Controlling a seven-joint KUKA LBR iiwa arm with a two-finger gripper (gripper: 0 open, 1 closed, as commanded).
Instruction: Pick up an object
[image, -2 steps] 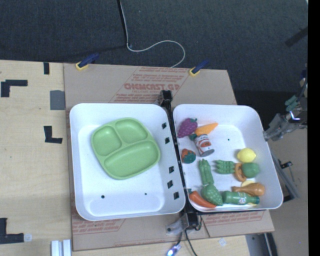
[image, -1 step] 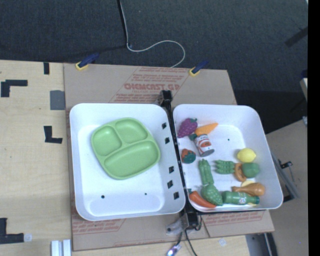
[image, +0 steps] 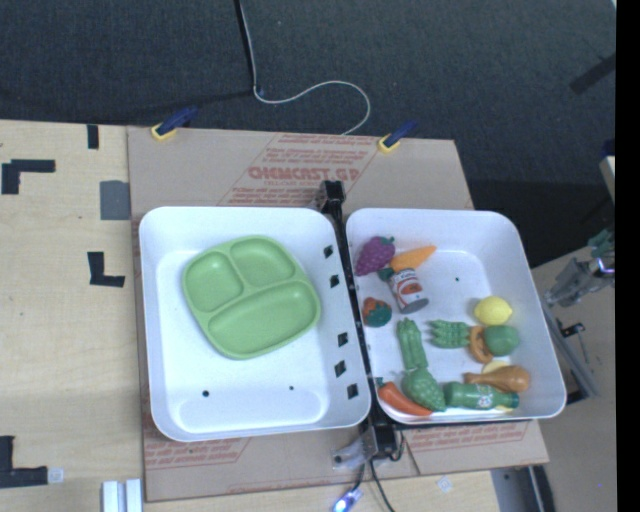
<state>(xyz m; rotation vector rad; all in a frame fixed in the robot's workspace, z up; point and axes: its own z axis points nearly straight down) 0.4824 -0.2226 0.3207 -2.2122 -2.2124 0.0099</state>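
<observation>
The right bin (image: 520, 250) holds several toy foods: purple grapes (image: 374, 254), a carrot (image: 414, 256), a small red-and-white can (image: 408, 290), a yellow lemon (image: 493, 310), a green round fruit (image: 502, 340), a brown drumstick (image: 502, 378), a green pickle (image: 411, 343) and a green leafy piece (image: 422, 386). A grey part of my gripper (image: 578, 280) shows outside the right bin's right wall, away from all the toys. Nothing is seen held in it.
The left bin (image: 170, 380) holds a green divided plate (image: 252, 295). A black hinge strip (image: 346, 300) runs between the bins. Both bins rest on a cardboard sheet (image: 290, 170). A white cable (image: 300, 95) loops at the back.
</observation>
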